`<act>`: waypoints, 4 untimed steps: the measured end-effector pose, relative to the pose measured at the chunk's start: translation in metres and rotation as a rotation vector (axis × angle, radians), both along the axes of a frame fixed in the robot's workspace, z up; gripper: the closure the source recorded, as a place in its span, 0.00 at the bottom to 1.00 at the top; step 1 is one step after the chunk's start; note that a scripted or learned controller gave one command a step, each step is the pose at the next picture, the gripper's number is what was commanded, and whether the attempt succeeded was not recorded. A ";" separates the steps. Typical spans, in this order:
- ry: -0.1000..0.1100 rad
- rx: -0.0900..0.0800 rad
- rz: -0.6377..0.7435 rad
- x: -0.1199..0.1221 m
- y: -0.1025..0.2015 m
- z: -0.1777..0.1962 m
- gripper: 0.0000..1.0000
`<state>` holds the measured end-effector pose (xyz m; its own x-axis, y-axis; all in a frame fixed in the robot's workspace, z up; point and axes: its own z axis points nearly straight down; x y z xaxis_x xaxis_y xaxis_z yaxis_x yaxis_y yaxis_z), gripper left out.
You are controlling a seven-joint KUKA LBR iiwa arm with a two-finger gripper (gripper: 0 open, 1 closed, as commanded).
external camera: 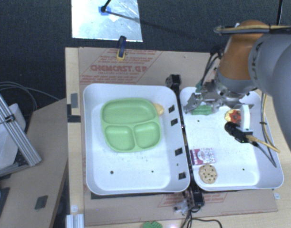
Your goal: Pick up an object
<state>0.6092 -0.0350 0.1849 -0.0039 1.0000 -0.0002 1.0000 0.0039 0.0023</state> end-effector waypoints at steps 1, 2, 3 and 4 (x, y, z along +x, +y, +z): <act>0.001 -0.005 -0.009 0.039 -0.101 -0.064 0.00; -0.010 0.003 0.009 0.032 -0.150 -0.088 0.00; 0.027 0.024 0.002 0.059 -0.163 -0.099 0.00; 0.003 0.000 -0.004 0.013 -0.172 -0.100 0.00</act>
<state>0.6220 -0.2065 0.0846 -0.0002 1.0000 0.0002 1.0000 0.0002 -0.0010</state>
